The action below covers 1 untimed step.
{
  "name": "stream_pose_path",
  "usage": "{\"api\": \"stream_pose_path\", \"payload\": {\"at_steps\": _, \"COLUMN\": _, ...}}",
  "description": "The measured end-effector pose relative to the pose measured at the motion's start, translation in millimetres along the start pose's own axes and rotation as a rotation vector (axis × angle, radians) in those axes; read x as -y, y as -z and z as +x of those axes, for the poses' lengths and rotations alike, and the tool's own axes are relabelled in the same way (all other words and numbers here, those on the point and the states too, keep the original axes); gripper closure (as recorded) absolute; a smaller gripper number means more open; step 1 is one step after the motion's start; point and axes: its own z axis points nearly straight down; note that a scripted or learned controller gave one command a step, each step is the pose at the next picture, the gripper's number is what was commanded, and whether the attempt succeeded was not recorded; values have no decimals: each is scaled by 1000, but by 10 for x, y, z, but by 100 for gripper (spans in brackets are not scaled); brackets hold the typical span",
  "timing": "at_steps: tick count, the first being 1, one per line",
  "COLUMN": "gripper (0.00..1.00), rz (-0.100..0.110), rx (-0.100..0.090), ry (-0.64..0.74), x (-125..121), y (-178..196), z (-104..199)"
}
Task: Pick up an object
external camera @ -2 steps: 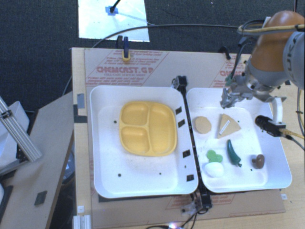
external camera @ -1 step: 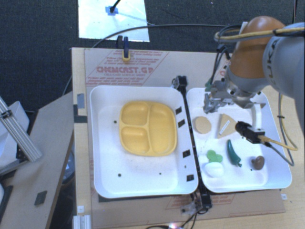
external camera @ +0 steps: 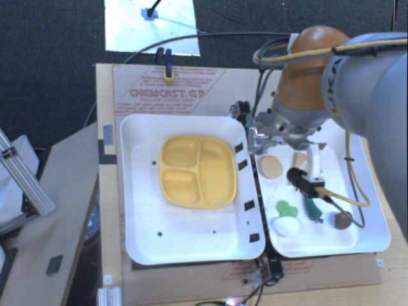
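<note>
Okay, the tool (external camera: 275, 139) hangs low over the right bin (external camera: 377, 233), at its upper-left corner close to the divider. The wrist blocks the business end, so I can't tell how far open it is, and nothing shows in its hold.

The nearest candidate is the disc (external camera: 271, 167). It lies flat on the bin floor just below the tool, beside the divider wall and apart from the other bits.

To do this well, I'd centre over the disc before dropping. It sits so flat that the tool likely has to go right down to the floor and close across the rim, and a shallow close would probably slide off the top. Watch the divider too (little room on that side).

The disc is tan, round and thin with a matte look, like a play cookie. It's probably light and rigid.

Easier picks may be further down the bin:
- the green piece (external camera: 286, 208)
- the white egg (external camera: 286, 226), touching or nearly touching the green piece
- the brown ball (external camera: 343, 220), off toward the far side

The yellow plate (external camera: 197, 171) sits alone in the left bin (external camera: 141, 225), well apart from the tool.
</note>
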Motion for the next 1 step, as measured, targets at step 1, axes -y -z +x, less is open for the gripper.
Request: {"api": "stream_pose_path", "payload": {"at_steps": 1, "gripper": 100, "rz": 1, "rx": 1, "ry": 0, "x": 114, "y": -17, "z": 545}}
